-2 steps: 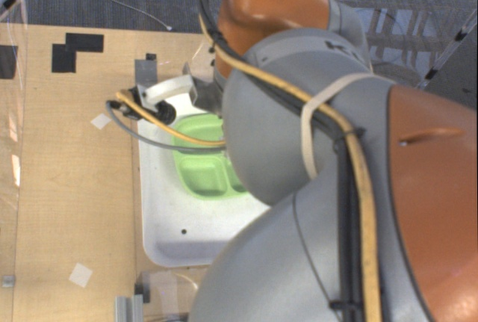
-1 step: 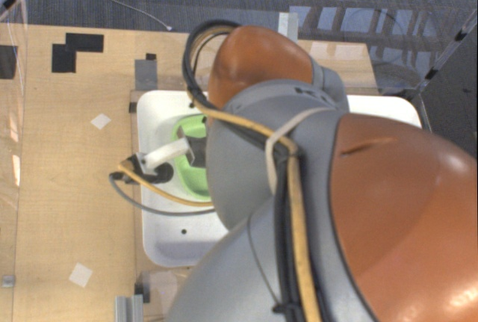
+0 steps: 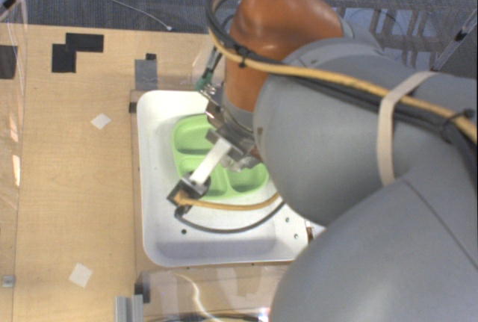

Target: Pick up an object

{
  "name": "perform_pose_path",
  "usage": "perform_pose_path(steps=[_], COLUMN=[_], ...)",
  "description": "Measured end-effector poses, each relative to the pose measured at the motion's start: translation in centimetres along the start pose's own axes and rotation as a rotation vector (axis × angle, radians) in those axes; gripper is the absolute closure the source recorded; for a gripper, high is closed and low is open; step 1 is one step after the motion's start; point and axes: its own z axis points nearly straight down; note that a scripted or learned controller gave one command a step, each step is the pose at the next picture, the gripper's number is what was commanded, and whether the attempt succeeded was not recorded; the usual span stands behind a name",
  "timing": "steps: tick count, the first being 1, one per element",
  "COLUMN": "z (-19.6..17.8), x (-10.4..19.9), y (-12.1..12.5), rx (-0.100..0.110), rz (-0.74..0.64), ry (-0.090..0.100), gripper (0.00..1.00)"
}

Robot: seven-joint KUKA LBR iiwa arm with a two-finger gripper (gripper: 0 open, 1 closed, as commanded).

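A narrow strip of bare floor in the white bin (image 3: 158, 163) is left open to the left of the green tray (image 3: 194, 140), and a wider bare stretch is seen on the tray's near side. Both stretches are bounded by the bin's raised wall. The tray's right side and far edge are covered from above by the grey arm (image 3: 336, 134), so passage there is blocked.

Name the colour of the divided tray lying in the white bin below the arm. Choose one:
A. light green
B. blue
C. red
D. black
A: the divided tray resting on the floor of the white bin is plainly light green.
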Motion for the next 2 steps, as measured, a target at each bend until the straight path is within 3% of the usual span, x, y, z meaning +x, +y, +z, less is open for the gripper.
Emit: perform_pose_path(steps=[1, 2], z=[8.8, 11.1], x=[0.4, 0.5], y=[-0.7, -0.6], rx=[0.003, 0.003], rz=[0.102, 0.394], ry=[-0.011, -0.004], gripper=[1.00, 1.00])
